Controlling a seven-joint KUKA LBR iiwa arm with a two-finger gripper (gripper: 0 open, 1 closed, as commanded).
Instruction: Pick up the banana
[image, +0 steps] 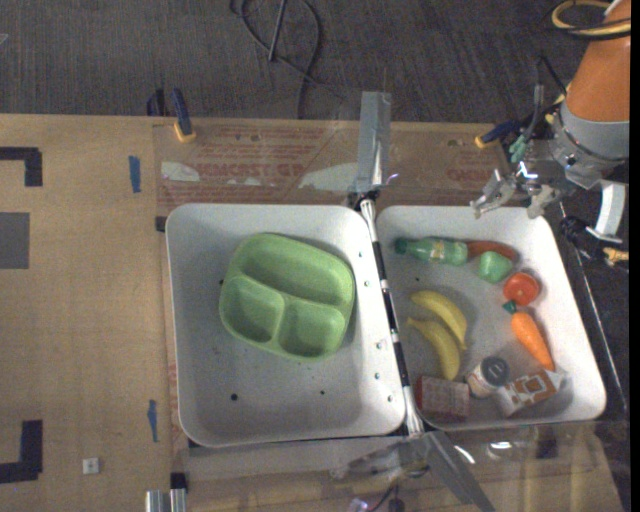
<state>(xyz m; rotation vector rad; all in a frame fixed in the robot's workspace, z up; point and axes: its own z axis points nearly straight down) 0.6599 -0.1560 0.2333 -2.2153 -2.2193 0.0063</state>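
Bench (80, 300): bare wood board, matt, pale; blue tape strips on its left part; both bins (200, 390) white plastic, smooth, faintly sheened; divided plate (288, 296) in the left bin: green plastic, smooth, low gloss; banana (440, 328) in the right bin: yellow, smooth, plastic-looking; carrot (531, 340) to its right: orange, matt; gripper (515, 190) at far right: bare metal, glinting; arm (605, 85) above it: glossy orange band.
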